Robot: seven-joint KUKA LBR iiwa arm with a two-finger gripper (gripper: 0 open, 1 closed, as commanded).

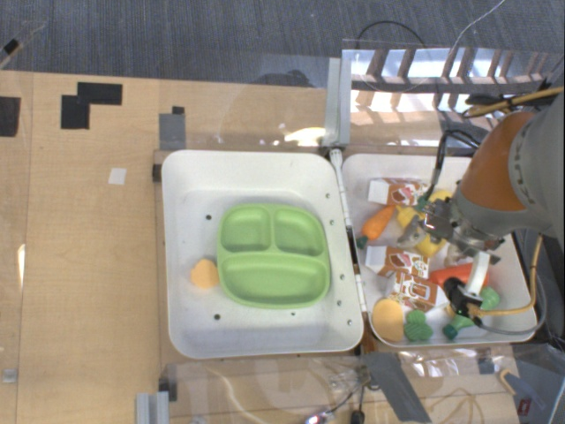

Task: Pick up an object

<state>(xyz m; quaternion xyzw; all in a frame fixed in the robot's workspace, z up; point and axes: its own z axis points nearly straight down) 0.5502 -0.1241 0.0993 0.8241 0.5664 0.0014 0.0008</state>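
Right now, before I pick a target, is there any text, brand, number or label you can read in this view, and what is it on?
No text reads at this size.
Cartons in the right bin: red-and-white print, too blurred to read.
Upper carton: print also too small.
Black shapes on the bench: solid blocks, no lettering.
Green tray and left bin: no markings visible.
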